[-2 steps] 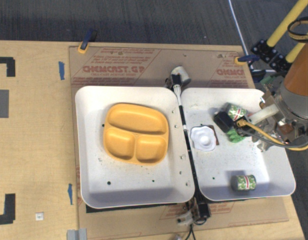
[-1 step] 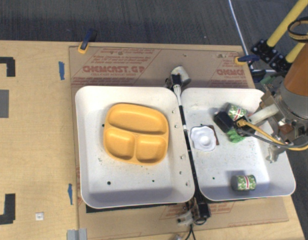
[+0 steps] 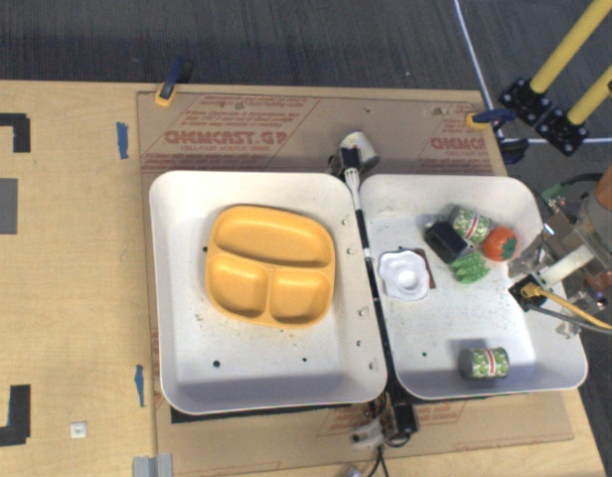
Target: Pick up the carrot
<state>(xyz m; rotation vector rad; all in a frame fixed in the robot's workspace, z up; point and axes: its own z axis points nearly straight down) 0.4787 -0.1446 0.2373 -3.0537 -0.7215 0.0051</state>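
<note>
The carrot is a small orange-red piece with a green leafy top. It lies in the upper right part of the right bin, against a green-striped can. My gripper hangs over the bin's right rim, a short way right of and slightly below the carrot, apart from it. Cables and metal parts of the wrist crowd around it.
A black block and a white cup lie left of the carrot. A second green can rests near the right bin's front edge. The left bin holds a yellow divided plate. Yellow-handled clamps stand at the back right.
</note>
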